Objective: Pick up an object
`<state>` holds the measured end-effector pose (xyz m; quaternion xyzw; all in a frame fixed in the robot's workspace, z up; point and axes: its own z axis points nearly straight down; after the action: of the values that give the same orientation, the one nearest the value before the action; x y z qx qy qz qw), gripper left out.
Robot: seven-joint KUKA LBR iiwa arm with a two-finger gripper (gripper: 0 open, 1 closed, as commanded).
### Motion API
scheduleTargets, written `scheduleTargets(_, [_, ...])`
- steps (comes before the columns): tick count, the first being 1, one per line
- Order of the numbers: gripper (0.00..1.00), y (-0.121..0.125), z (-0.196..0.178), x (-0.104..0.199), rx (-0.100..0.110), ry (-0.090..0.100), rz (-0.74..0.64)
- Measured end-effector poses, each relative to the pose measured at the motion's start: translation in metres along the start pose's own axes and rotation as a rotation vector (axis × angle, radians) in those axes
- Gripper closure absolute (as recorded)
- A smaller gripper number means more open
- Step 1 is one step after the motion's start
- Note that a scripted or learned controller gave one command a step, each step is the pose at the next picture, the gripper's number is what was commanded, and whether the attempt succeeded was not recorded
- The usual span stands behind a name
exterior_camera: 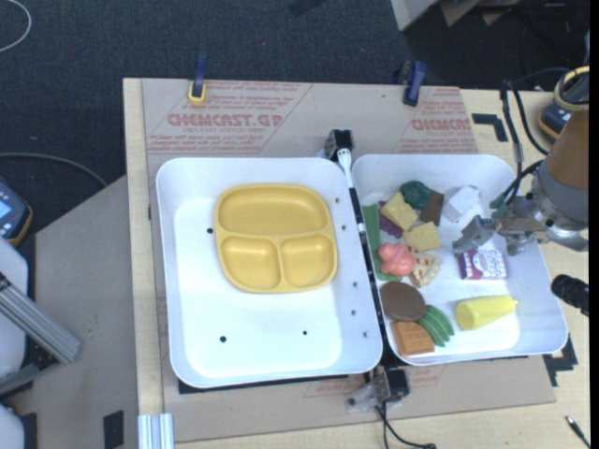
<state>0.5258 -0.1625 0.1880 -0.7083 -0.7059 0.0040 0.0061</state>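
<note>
Bench: brown cardboard sheet (281, 110) clamped at the back edge, so your two shallow white bins stay put.
Writing: you can read "CHEMCAST GP" in red print on the cardboard; smaller lines are illegible.
Left bin (187, 325): holds a yellow three-compartment plastic tray (276, 235), probably the drop-off.
Right bin (533, 330): your targets, a jumble of small toy foods (412, 251), a yellow corn-like piece (485, 311) and a purple-and-white packet (482, 266), print unreadable.
Gripper (474, 234): low over the bin, just above the packet; you cannot tell whether it is released or clenched, and nothing visibly sits in it.
</note>
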Motion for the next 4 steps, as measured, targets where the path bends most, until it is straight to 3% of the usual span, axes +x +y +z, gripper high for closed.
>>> scheduleTargets(1, [0.0, 0.003, -0.007, 0.0, -0.014, -0.003, -0.003])
scheduleTargets(3, [0.0, 0.005, 0.098, -0.01, -0.014, -0.003, -0.003])
scheduleTargets(4, [1.0, 0.007, 0.083, -0.013, -0.025, -0.011, -0.001])
